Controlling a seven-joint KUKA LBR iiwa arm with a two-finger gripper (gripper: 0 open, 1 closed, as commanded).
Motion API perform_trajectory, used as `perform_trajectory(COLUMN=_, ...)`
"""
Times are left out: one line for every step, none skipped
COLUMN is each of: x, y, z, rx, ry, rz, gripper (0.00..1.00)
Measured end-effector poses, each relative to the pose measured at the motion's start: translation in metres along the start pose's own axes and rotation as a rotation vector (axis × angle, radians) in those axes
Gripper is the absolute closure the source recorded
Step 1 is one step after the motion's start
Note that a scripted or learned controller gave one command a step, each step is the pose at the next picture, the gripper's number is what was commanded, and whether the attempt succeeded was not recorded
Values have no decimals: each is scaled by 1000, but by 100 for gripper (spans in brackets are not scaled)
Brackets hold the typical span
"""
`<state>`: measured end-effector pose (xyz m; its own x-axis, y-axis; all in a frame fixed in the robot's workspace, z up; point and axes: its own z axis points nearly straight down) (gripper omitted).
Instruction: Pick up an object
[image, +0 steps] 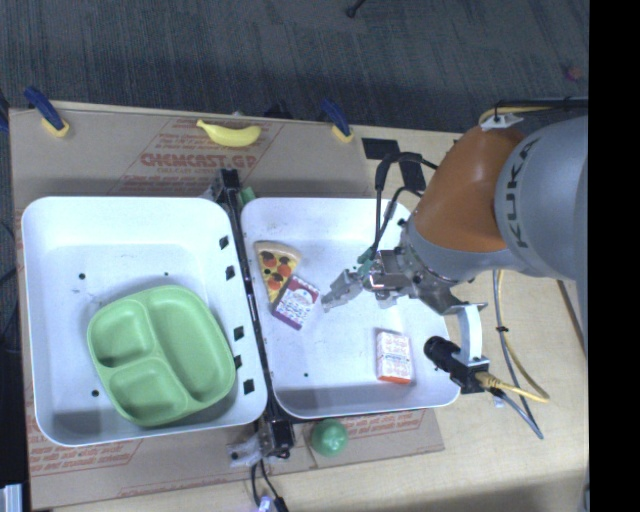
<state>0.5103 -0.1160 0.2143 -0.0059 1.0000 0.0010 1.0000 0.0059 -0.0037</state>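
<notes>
I see glossy white plastic bins (60, 230), a matt green plastic tray (160, 352), printed cardboard (180, 160) beneath, and a dark carpet (200, 50).

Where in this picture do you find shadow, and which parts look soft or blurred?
Camera view: shadow falls along the left bin floor's upper part and beside the green tray; the gripper looks slightly soft; print on the small box is too blurred to read.

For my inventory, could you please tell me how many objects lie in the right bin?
3: pizza slice upper left, purple packet just below it, orange box lower right. The arm may hide more.
</notes>
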Motion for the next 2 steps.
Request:
perform_trajectory(x=0, y=0, z=0, rx=0, ry=0, rz=0, gripper=0)
perform_trajectory(x=56, y=-33, z=-56, rx=-4, ry=0, rz=-1, gripper=0)
